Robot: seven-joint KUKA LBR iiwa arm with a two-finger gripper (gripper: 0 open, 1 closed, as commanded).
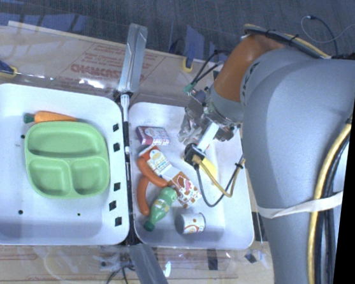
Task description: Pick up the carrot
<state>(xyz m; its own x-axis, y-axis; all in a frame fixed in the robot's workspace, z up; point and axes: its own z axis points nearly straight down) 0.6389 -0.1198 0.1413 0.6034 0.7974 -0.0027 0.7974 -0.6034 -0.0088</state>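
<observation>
At upper left, the green plate's [66, 157] rim covers the carrot's [55, 117] lower edge. At right, the arm [293, 139] hides the right bin's [230, 238] right wall and runs off the bottom edge.

The arm [294, 133] comes in from the right of the view as one broad grey mass, taking up most of that side from top to bottom. Its thick last link slopes up and to the left and narrows into the orange band [236, 68], which sits at the highest part of the reach. Below the band the grey wrist [223, 108] bends downward and to the left. The tool [189, 132] hangs from the wrist as a cluster of pale metal parts, pointing down and tilted a little to the left. It seems to sit low, though its lower end is too blurred to read clearly.
</observation>
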